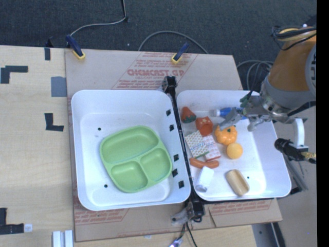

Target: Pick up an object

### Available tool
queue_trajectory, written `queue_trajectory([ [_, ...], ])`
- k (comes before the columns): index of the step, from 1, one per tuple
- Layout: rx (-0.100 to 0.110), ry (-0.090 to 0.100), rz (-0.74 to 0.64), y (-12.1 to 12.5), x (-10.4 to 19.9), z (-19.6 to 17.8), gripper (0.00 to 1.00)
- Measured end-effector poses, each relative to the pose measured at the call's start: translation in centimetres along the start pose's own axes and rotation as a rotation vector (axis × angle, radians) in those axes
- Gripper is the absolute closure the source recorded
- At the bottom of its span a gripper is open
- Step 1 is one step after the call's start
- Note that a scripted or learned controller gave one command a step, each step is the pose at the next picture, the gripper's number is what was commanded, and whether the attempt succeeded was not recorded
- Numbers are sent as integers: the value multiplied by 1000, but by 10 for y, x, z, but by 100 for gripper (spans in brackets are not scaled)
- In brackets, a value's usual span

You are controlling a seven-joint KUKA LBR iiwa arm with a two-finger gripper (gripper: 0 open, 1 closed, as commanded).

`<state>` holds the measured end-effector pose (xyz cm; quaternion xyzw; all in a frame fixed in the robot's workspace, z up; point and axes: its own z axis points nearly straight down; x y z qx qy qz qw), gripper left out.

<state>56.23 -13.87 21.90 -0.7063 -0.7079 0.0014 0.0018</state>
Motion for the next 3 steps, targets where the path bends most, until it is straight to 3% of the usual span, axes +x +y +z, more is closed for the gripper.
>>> queue_trajectory([
  [1,-8,3,-1,26,32,122,0],
  [2,-6,-2,0,70,41,134,0],
  [3,-4,-4,-1,69,40,126,100],
])
